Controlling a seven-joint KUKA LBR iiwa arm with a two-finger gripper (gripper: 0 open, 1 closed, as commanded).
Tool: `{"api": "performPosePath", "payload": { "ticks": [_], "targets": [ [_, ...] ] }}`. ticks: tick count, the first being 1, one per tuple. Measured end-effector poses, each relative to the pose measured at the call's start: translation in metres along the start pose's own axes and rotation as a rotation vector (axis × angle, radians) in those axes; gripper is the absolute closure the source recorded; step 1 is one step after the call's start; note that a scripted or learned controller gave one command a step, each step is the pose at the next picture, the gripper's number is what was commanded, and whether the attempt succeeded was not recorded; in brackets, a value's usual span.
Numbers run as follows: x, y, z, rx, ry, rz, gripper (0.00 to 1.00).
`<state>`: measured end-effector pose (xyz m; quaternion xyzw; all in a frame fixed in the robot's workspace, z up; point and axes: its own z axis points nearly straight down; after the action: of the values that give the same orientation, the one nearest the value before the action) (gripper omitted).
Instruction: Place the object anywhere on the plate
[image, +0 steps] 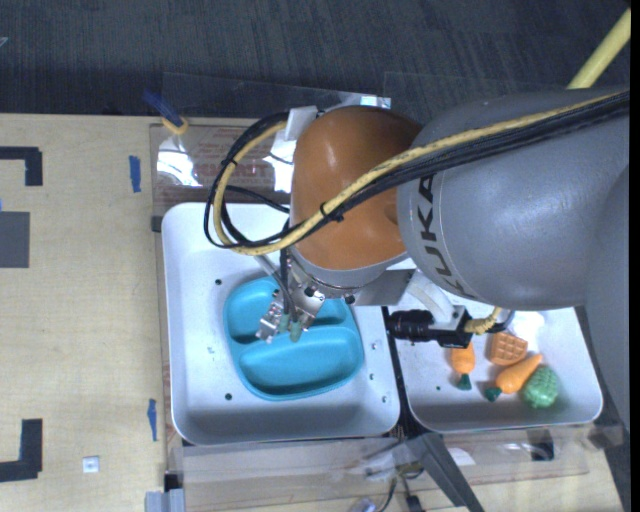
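A blue, rounded-square plate (300, 370) lies in the left white bin (190, 330). My gripper (284, 326) hangs low over the plate's upper middle, under the orange band of the wrist. A small greenish patch shows at its tip, too small and shadowed to make out as a held thing. The arm's grey body covers the top of the right bin.
The right bin (575, 405) holds toy foods near its front: an orange carrot (515, 375), a waffle-like piece (506, 347), a green piece (541, 388) and a small orange piece (462, 360). Black and yellow cables loop over the left bin's back edge.
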<state>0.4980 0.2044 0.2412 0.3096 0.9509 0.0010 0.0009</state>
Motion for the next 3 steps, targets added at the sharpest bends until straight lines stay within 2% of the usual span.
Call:
{"api": "performPosePath", "payload": {
  "ticks": [1,2,3],
  "targets": [
    [-0.049,-0.028,0.048,0.006,0.003,-0.046,1.0],
    [0.012,-0.005,0.097,0.004,0.005,-0.216,1.0],
    [-0.039,-0.065,0.129,0.005,0.002,-0.208,1.0]
  ]
}}
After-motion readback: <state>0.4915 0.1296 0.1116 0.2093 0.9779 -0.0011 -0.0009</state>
